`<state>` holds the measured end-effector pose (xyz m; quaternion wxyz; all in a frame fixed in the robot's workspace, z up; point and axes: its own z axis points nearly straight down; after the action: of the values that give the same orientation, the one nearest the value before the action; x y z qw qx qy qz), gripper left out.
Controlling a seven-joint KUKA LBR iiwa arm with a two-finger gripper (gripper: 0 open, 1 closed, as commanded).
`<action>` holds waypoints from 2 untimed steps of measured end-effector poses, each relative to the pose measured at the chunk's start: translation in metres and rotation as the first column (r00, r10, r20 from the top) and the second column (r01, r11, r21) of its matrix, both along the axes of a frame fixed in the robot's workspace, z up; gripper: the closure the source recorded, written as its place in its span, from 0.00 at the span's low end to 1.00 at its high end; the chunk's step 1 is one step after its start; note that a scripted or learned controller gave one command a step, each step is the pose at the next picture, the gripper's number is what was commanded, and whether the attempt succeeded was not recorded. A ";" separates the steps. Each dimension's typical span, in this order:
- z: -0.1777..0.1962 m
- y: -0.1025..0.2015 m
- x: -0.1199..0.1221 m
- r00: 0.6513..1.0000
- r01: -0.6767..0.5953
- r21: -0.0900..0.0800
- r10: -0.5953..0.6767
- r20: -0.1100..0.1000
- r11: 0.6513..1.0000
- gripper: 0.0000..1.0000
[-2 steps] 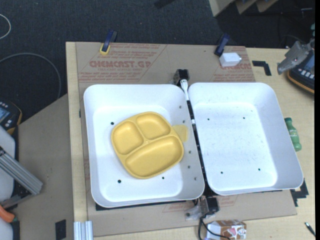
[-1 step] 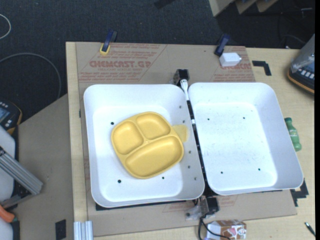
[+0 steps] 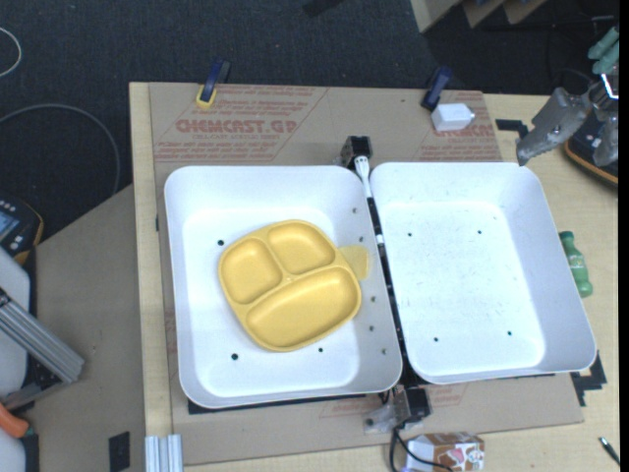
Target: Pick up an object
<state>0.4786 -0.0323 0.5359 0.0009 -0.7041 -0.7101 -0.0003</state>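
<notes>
A yellow three-compartment plate [image 3: 289, 284] lies flat, open side up. It sits turned at an angle in the left white bin [image 3: 197, 352].

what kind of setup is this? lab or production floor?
Most likely a robotics lab bench for grasping trials, not production. Two shallow white bins, left bin and right bin, are clamped onto a board. A single yellow divided plate lies in the left bin, and loose cables trail on dark carpet.

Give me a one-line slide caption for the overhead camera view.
Yellow divided plate lies in left bin; claw sits beyond right bin.
</notes>
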 end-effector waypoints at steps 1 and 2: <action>0.011 -0.004 0.001 1.000 0.007 -0.003 -0.007 0.004 1.000 1.00; -0.119 0.008 0.000 1.000 0.009 -0.001 -0.009 -0.014 1.000 1.00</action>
<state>0.4783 -0.0241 0.4165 0.0054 -0.7072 -0.7070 0.0051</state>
